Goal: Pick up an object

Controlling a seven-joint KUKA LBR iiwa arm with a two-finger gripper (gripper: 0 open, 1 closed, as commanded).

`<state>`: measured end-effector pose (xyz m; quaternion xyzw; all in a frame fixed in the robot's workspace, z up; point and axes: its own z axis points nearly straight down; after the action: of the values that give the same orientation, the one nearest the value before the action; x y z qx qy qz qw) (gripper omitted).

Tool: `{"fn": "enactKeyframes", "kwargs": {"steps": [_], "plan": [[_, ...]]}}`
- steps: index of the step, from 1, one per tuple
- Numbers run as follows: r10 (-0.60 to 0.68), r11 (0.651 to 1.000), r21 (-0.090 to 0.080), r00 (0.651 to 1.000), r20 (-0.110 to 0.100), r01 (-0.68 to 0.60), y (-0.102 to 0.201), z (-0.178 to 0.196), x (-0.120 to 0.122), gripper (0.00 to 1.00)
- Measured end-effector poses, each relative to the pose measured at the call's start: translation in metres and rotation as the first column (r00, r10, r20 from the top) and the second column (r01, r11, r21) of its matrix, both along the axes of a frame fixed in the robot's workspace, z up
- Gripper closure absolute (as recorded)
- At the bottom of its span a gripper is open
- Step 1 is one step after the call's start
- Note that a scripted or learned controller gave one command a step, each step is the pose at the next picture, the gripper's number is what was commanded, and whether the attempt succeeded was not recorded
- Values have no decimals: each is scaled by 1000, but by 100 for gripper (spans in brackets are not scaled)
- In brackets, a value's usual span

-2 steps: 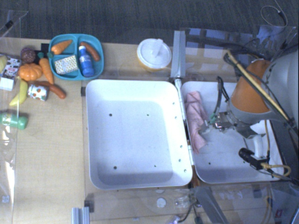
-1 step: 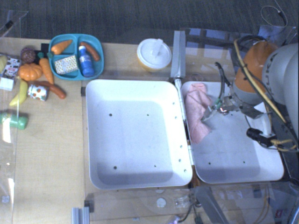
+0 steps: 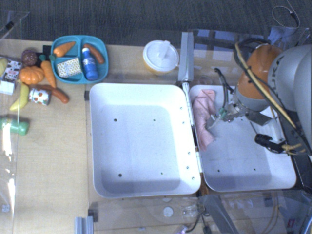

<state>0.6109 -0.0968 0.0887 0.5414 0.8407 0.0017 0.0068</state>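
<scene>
Lying lengthwise along the right bin's (image 3: 253,179) left wall, pink cloth (image 3: 203,116); gripper (image 3: 214,122) touching it, grip unclear.

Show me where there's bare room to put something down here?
The left bin has an open white floor. In the right bin, the near half is bare; its far left corner is crowded by the pink cloth and the gripper. The bench's left end is cluttered with toy food.
</scene>
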Motion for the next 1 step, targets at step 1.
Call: {"fn": "enactKeyframes", "kwargs": {"steps": [1], "plan": [[-129,992,2,992,-18,129,1,-2,58,0]]}}
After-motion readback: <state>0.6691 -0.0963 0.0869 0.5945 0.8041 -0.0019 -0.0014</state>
